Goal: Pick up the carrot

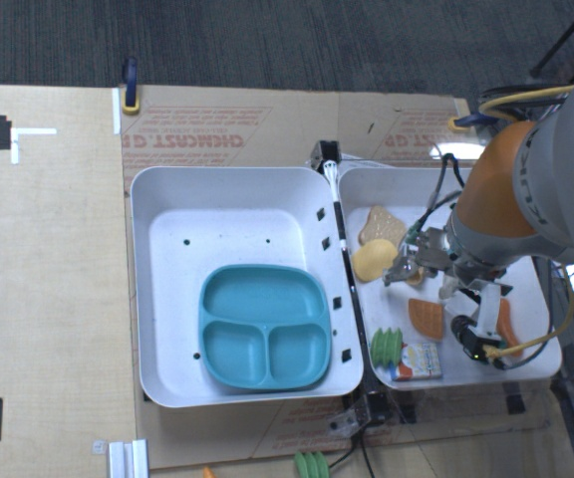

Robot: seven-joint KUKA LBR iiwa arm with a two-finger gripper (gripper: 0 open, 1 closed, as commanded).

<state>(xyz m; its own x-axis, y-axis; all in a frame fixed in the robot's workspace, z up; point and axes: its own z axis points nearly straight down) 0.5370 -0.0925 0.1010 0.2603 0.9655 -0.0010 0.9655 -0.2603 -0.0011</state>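
Right bin (536, 371), carrot (507, 320) just beside tool (419, 264)

The carrot (506, 321) is showing as a slim orange strip, plain in colour, with no green top that can be made out. It is lying flat on the floor of the right bin (538, 362), close to that bin's right edge and towards its near right corner. Its length is running roughly from the far side towards the near side, leaning only a little. Its left side and near end are being covered by dark parts of the arm (506, 182), so its full shape is staying unclear. Nothing is lifting it off the floor.
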